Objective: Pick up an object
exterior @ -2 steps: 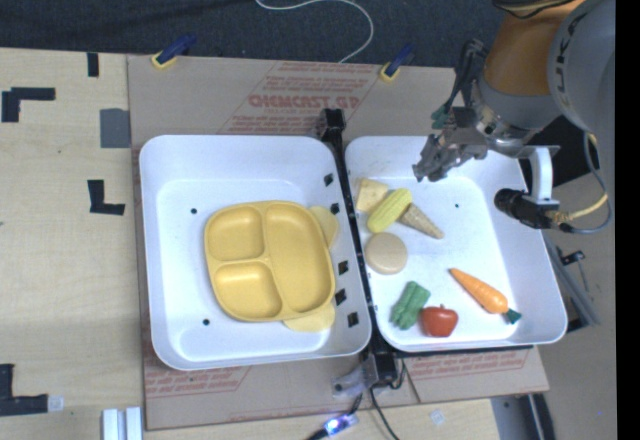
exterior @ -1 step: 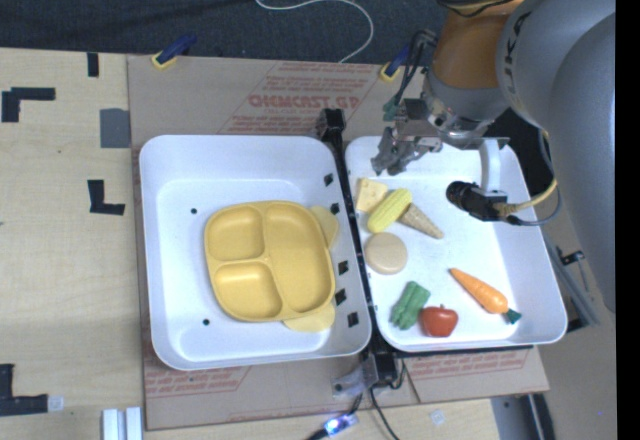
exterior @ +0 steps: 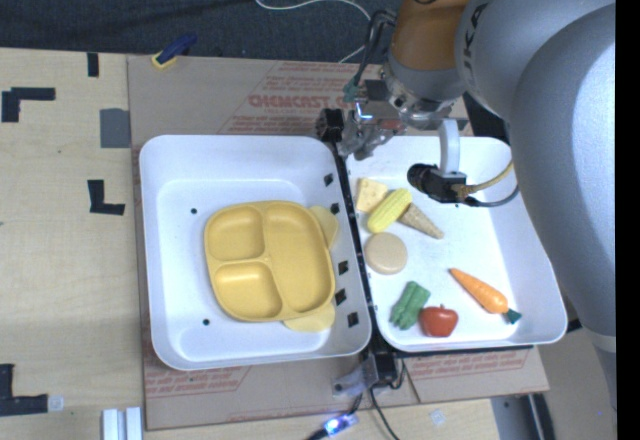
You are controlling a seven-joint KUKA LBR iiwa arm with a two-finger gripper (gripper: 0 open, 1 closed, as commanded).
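The gripper hangs above the back rim where the two bins meet, its tip a dark tangle against the rim; whether it is wide or narrow I cannot tell, and nothing shows in it. This looks like the approach, before any grasp. Nearest below lie a cheese wedge and corn cob in the right bin; the next move calls for descending squarely over one. The yellow divided tray fills the left bin.

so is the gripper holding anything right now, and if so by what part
Cannot be told. The gripper sits at the far edge between the two bins, above the toy corn cob, with nothing visibly gripped; its tip is too cluttered to read.
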